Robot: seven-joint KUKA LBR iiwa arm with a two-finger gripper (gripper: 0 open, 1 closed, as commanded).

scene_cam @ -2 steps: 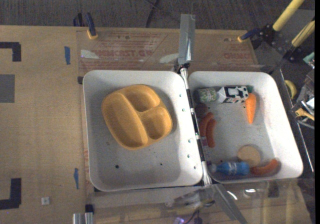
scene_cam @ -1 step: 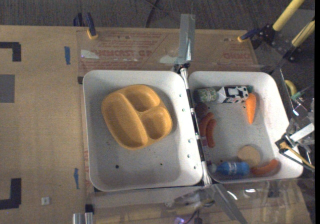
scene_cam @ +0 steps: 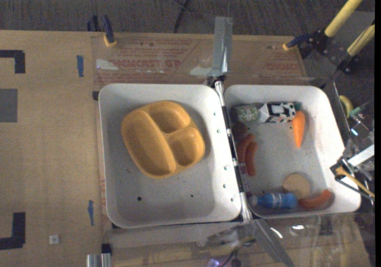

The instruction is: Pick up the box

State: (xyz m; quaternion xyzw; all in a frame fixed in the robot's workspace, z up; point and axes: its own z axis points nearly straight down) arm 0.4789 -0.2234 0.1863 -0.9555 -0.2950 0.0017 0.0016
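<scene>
Left bin [scene_cam: 113,159]: a shallow white tray holding one thing, a yellow divided plate [scene_cam: 163,138] with three compartments, lying flat toward the bin's far-left part

Right bin [scene_cam: 324,102]: a shallow white tray just beside the left one, holding all the small items

Box [scene_cam: 267,112]: a small carton lying on its side against the far wall of the right bin, near its far-left corner; green at its left end, white in the middle, black-and-white cow-like patches at its right end

Carrot [scene_cam: 299,128]: orange, just right of the box's patched end, pointing toward the near side

Sausages [scene_cam: 248,154]: two reddish pieces side by side along the right bin's left wall, nearer than the box

Bottle [scene_cam: 275,201]: blue plastic, lying along the near wall of the right bin

Round item [scene_cam: 297,185]: tan, disc-like, just beyond the bottle

Hot dog [scene_cam: 315,200]: orange-red, lying at the near wall right of the bottle

Gripper [scene_cam: 356,167]: at the right bin's right rim, at the frame's right edge, well apart from the box, which lies across the bin to its far left; cannot tell how its claw is set, and nothing shows in its grasp
</scene>
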